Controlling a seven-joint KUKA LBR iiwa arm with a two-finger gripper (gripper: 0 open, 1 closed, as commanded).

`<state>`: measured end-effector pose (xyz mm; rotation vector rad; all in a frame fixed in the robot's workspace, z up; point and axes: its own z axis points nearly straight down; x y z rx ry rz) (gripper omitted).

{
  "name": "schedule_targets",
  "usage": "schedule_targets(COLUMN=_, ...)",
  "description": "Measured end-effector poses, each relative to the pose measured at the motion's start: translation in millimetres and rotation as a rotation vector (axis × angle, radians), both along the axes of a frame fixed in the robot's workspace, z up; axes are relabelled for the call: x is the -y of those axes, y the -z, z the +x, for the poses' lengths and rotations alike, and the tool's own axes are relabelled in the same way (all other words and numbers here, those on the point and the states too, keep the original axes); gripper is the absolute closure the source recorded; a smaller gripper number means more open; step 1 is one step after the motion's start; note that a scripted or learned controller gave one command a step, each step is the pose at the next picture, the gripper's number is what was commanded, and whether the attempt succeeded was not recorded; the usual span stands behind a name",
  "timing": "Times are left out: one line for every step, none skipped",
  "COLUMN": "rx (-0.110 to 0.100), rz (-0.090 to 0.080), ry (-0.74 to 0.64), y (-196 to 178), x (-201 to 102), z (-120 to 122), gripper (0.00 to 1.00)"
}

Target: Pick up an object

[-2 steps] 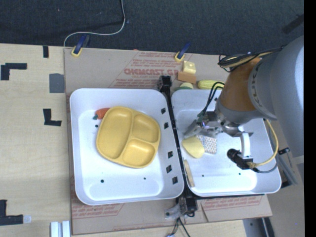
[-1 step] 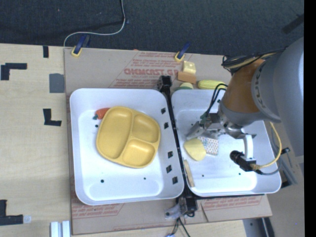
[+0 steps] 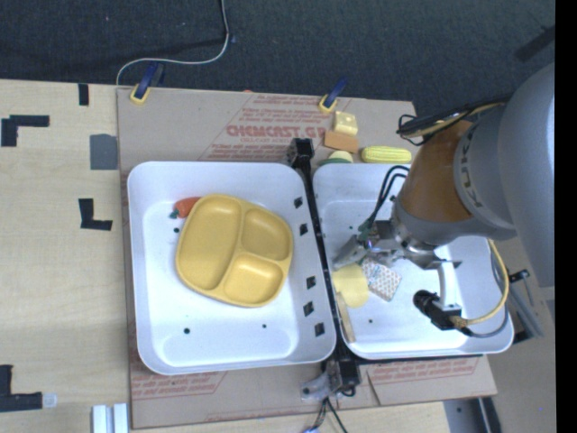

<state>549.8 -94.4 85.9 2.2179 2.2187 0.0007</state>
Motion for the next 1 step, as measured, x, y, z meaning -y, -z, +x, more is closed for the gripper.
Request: schedule_targets(rx=0.000, rz=0.003, ry=-0.002, y=0.1, x=2.7, z=-0.6, gripper=0.00)
